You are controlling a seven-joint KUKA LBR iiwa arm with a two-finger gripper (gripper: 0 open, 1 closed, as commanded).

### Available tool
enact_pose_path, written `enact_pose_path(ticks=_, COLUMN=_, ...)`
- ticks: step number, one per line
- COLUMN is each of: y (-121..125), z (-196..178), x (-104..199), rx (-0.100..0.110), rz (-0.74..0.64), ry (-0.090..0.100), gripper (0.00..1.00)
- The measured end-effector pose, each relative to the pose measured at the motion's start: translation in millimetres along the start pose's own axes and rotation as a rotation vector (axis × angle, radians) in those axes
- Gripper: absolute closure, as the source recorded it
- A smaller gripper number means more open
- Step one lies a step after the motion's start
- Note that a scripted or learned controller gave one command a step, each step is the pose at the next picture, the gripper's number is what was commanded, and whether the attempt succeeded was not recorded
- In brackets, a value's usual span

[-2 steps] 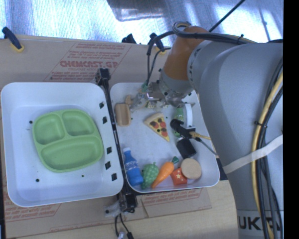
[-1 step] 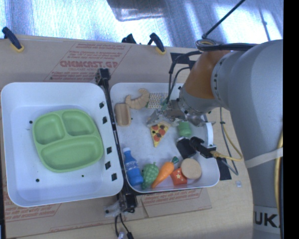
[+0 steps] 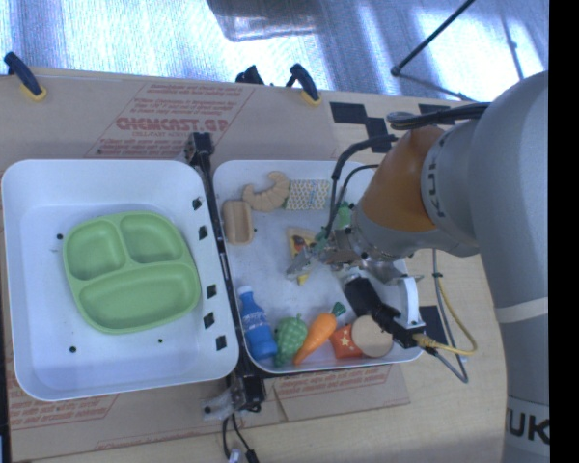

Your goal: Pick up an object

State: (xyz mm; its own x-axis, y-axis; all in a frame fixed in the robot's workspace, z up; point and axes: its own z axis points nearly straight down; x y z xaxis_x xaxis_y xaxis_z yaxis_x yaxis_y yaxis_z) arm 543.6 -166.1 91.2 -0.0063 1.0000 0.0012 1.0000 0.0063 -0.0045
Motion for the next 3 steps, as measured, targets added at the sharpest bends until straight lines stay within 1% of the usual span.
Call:
enact_pose_path(ticks=1, y=24.0, z=-0.4, x=9.6, rx=-0.001, rz=0.0, ry=-0.001, gripper=0.0)
enact_pose_path(ticks=2, y=23.9, z=-10.2, x=9.4, rx=0.001, rz=-0.004, ry=0.0, gripper=1.0)
enact_pose_path(ticks=3, y=-9.7, z=-115.6, x=68.9, rx=-0.002, rz=0.0, ry=0.0, gripper=1.0)
